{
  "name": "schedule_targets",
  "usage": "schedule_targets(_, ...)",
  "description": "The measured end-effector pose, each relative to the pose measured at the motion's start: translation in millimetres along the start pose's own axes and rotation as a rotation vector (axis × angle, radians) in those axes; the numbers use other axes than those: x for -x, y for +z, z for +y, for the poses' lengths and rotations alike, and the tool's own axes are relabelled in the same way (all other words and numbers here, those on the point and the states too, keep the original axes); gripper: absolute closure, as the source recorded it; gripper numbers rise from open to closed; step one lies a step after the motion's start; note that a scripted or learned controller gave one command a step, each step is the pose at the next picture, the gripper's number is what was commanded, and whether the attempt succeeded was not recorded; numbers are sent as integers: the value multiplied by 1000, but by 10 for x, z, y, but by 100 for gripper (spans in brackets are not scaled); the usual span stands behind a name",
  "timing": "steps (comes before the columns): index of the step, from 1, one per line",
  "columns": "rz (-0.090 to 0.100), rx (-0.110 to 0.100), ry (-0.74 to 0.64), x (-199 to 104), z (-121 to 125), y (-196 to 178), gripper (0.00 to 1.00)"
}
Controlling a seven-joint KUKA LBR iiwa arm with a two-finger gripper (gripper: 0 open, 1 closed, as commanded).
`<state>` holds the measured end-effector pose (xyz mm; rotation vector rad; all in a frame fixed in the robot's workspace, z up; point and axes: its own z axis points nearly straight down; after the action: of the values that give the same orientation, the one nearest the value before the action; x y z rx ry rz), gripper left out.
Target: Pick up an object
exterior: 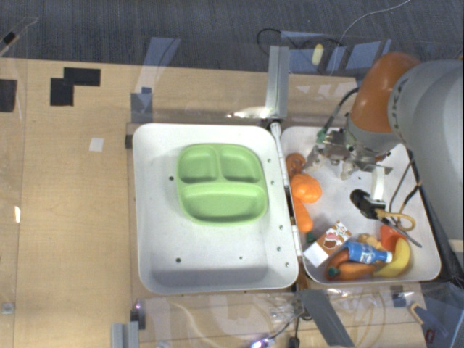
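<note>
Approach step: gripper (353,164) hovers upper right of frame over right bin (433,265), nothing visibly held, finger state unclear. Candidate orange ball (305,188) lies just left; next needs descent onto it.

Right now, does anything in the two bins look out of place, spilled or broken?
Nothing looks spilled or broken. The green divided plate lies flat in the left bin. In the right bin the toys are heaped untidily along the left wall and near corner: an orange, a blue bottle and a banana lean on one another.
</note>
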<state>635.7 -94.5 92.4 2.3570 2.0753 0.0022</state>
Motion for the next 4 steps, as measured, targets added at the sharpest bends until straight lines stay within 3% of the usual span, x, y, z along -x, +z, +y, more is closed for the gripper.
schedule_targets(1, 0, 14, -159, -14, -290, 34, 0)
schedule_targets(2, -3, 10, -438, 516, 22, 43, 0)
schedule_targets(3, 3, 1, -570, 33, -590, 13, 0)
schedule_targets(4, 2, 18, -424, 76, -724, 26, 0)
